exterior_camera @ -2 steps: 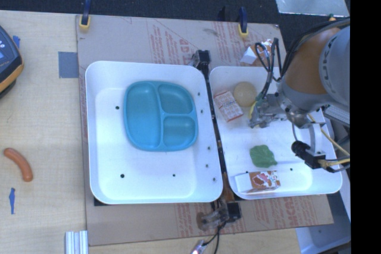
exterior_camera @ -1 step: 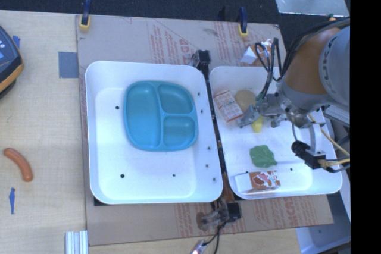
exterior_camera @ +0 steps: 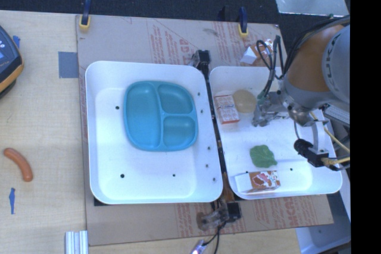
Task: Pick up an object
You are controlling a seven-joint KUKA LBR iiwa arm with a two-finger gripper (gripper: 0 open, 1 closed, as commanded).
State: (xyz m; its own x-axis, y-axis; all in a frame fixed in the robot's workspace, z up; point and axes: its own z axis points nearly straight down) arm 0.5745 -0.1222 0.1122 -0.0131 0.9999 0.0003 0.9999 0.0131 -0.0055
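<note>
Hand low in the right bin, beside the tan round piece, grip state cannot tell; green lump lies nearer, apart; risk: closing between crowded items, nudging the small red-white packet, coming up with nothing.

left of the gripper, both white bins look smooth, glossy plastic; the blue divided plate is matt plastic. beneath them lies dull printed cardboard on pale wood-look bench.
</note>
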